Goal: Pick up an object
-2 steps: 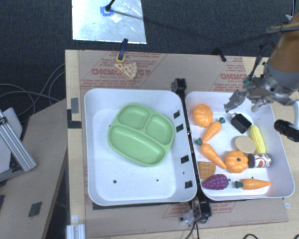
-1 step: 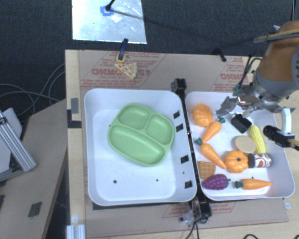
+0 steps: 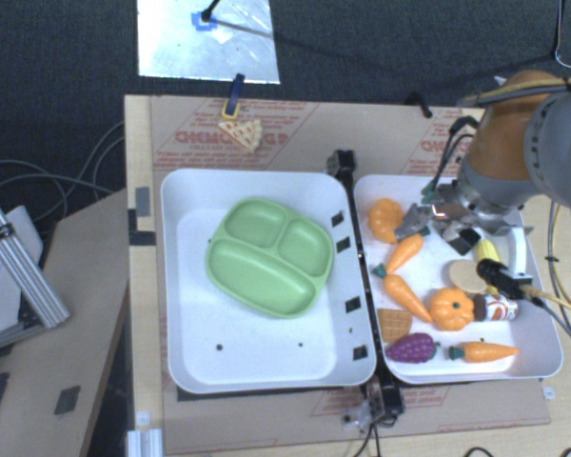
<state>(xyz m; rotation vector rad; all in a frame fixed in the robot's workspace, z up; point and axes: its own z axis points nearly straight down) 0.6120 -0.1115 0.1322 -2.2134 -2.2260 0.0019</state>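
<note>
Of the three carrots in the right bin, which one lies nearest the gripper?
The uppermost carrot, tilted just below the gripper. The second carrot lies lower, mid-bin, and the third carrot lies flat along the bottom wall.

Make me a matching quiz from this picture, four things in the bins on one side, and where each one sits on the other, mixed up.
Things:
1. green divided plate
2. purple grapes
3. small pumpkin
4. gripper

Places:
A. near edge of the right bin, left of a carrot
B. left bin
C. over the far part of the right bin
D. right bin, beside a tan disc

Pairs: 1-B, 2-A, 3-D, 4-C
</note>
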